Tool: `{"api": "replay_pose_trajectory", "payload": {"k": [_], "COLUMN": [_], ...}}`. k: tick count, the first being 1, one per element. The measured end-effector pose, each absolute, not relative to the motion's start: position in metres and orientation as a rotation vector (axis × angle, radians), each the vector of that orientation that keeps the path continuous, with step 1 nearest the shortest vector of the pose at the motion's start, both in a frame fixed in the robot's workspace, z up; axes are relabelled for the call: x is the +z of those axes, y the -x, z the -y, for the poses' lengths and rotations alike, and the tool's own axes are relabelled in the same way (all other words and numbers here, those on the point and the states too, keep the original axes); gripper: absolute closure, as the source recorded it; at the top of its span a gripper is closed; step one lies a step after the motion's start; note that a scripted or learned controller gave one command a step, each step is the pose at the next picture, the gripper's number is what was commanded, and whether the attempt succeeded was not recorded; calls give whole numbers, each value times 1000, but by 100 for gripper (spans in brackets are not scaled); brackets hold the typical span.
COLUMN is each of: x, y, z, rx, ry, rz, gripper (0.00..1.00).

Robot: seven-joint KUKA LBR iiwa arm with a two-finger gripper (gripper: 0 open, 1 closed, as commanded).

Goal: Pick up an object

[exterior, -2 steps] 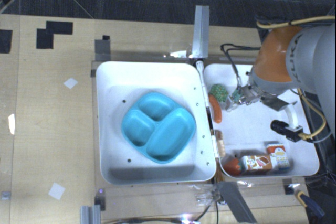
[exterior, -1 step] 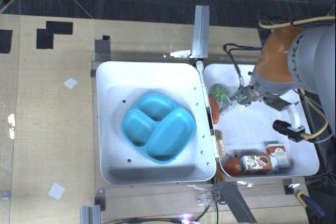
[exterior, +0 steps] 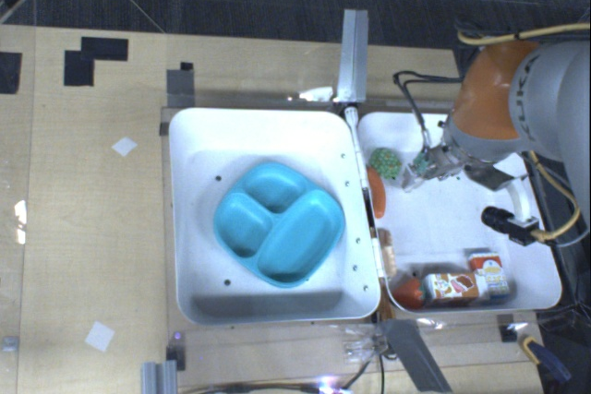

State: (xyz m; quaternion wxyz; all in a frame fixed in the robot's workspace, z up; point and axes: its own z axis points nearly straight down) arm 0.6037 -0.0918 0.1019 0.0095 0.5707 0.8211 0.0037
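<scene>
Your likeliest target is the green ball (exterior: pixel 386 164), textured, sitting in the upper left corner of the right bin (exterior: pixel 545 286), close to the divider between the bins. Just below it an orange carrot-like piece (exterior: pixel 376 190) lies along that same left wall.

The gripper (exterior: pixel 427 169) is just right of the green ball, low over the bin floor — near the ball, but you can't confirm contact from this angle. It's too small and cluttered there to tell how it's set, so I can't say whether anything is pinched.

Behind it you see the orange band (exterior: pixel 488 101) and the grey arm (exterior: pixel 559 97) coming in from the right, with cables looping around the wrist.

Along the bin's near edge: a red tomato-like item (exterior: pixel 408 292) in the lower left corner, a packaged box (exterior: pixel 455 285) lying flat beside it, and a small can (exterior: pixel 489 273) touching the box's right end.

The left bin (exterior: pixel 199 291) holds a blue divided dish (exterior: pixel 279 222) — three compartments, roughly centred.
</scene>
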Motion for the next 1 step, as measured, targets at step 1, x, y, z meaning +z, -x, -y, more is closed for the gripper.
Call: {"api": "replay_pose_trajectory", "payload": {"k": [1], "x": [102], "y": [-604], "z": [92], "rx": [12], "ry": [-1782], "rz": [-2565], "gripper": [0]}}
